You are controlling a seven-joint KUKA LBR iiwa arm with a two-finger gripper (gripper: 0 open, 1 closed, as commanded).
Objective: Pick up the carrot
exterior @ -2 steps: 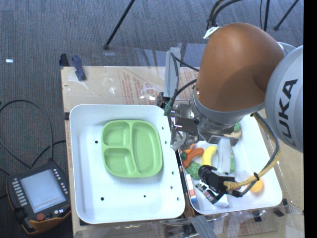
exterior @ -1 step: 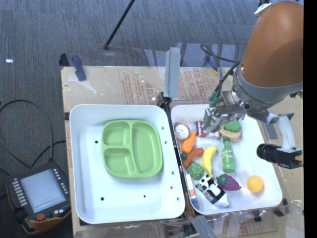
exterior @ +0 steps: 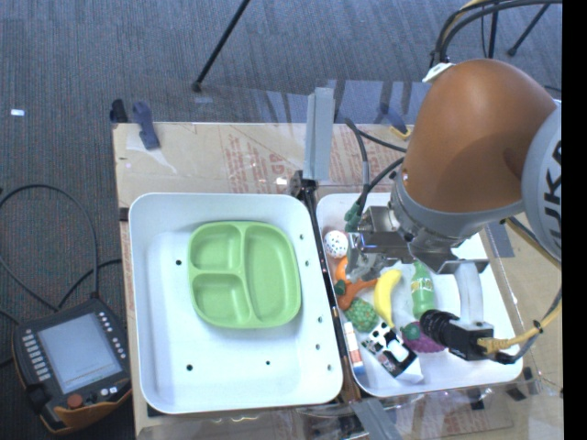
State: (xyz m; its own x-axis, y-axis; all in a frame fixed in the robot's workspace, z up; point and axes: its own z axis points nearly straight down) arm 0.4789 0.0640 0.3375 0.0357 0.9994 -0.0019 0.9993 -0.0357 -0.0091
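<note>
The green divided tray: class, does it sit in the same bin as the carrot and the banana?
No. The green divided tray lies in the left bin, while the carrot and banana lie in the right bin.

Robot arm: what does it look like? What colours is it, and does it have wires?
The arm has a big, rounded orange-brown shell on top, with a grey ring under it and a white-grey casing at the right bearing dark letters. Black and yellow cables loop above it. Below sits the grey metal gripper.
</note>
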